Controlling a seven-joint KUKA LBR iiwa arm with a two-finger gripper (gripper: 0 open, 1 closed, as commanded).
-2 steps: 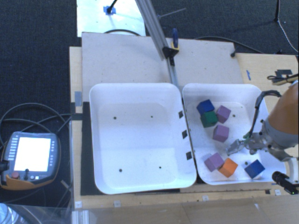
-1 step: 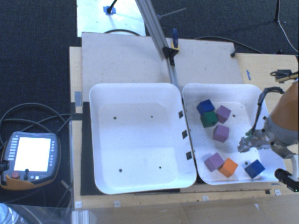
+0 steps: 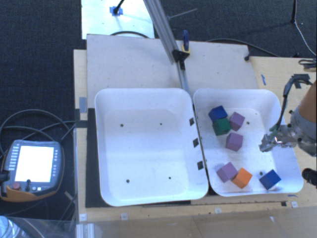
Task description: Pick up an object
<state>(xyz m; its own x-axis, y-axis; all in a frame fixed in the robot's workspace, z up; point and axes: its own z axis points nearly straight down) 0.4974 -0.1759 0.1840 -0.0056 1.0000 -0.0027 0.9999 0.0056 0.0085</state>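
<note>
Hovering at the right edge of the frame, over the right rim of the right bin (image 3: 285, 103): tool (image 3: 267, 144), metallic, low and close to the bin floor. Nothing visible between its tips; opening width cannot be told from this slanted view.

Candidates, all in the right bin. Upper cluster: blue cube (image 3: 217, 113) touching green cube (image 3: 221, 127), purple cube (image 3: 237, 120) just beside them. Lone purple cube (image 3: 234, 142) at mid-bin, apart from its neighbours. Lower row: purple cube (image 3: 227, 172) touching orange cube (image 3: 242, 178); second blue cube (image 3: 270, 179) alone at lower right, nearest the tool. Left bin (image 3: 104, 113) holding no cubes.

Step judged in hand: approach, no grasp yet made.

Recommended: choose an isolated piece, either the lower-right blue cube or the mid-bin purple one. Avoid touching pairs, where a tip could wedge or push both. Align tips with opposite flat faces, not corners. Descend centred, close fully, lift straight. Mind the bin wall near the blue cube.
</note>
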